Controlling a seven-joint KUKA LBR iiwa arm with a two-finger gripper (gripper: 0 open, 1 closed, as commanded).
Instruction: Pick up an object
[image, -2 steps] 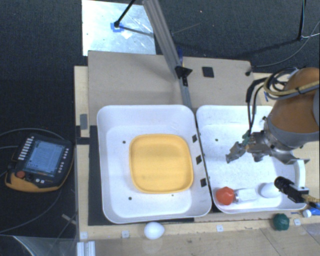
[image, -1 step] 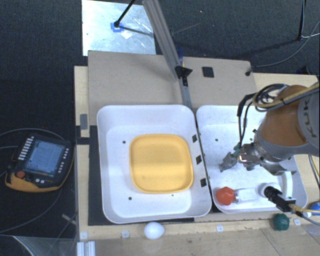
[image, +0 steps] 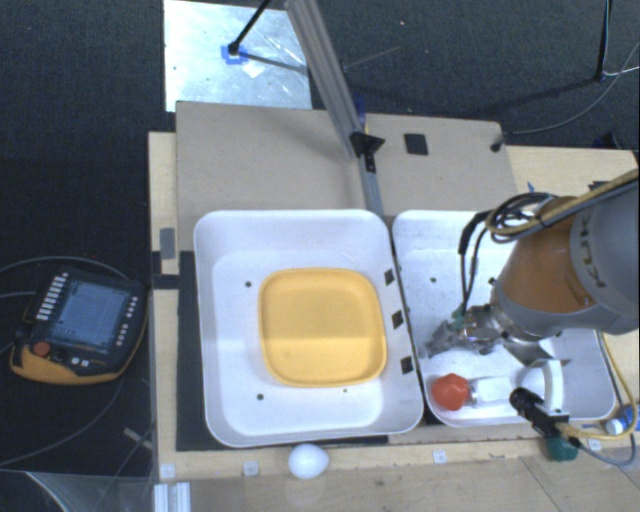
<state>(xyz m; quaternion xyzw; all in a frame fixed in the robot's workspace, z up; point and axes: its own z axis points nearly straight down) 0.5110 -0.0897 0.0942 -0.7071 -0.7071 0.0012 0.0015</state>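
Nearest me, on the bench lip outside the bins, I see a small white egg-shaped object (image: 308, 460) lying just below the left bin's (image: 222, 300) front rim. It is out of the arm's working area as I judge it, so I would not count on it.

Next in, at the front of the right bin (image: 425, 250), sits a red round object (image: 450, 391) with a pale white piece (image: 492, 389) just beside it on its right. That red one is the likeliest pick. The gripper (image: 450, 338) hangs over the same bin, its metal tip reaching toward the bin's left side, and the red object lies just in front of it, toward the near rim. So the move I expect is a short shift toward the front edge, then down. The red thing looks roughly round, so wrist angle should matter little.

Whether the claw is open or closed I cannot tell; the arm's bulk and the blur hide that end of it, and nothing is visibly between its tips.

Further left, a yellow square plate (image: 323, 327) lies flat in the middle of the left bin, well apart from the gripper.

Behind the bins lies a cardboard sheet (image: 260, 160), and off to the far left, on the floor, the teach pendant (image: 78, 328).
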